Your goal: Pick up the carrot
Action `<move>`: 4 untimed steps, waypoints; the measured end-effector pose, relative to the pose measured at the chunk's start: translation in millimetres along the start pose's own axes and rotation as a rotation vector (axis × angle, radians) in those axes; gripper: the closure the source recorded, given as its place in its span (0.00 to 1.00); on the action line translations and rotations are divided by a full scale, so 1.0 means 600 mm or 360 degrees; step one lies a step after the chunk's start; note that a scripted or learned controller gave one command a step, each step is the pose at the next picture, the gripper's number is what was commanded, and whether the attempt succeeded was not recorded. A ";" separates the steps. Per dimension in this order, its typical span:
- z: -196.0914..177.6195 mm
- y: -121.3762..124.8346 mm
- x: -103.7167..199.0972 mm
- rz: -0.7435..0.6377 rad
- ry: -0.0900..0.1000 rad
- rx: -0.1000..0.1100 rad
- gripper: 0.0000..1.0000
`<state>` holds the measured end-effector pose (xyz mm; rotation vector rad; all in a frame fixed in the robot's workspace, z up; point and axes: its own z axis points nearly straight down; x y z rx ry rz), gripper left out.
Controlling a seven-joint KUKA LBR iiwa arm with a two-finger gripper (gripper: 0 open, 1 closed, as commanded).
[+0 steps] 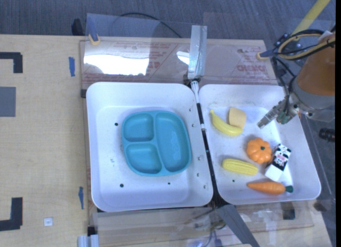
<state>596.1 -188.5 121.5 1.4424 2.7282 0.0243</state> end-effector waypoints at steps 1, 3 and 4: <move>0.004 -0.002 0.002 0.0001 0.0006 0.0005 0.00; -0.058 -0.070 0.059 0.0017 0.0053 0.0055 0.00; 0.050 -0.082 0.096 -0.0166 0.0062 0.0053 0.00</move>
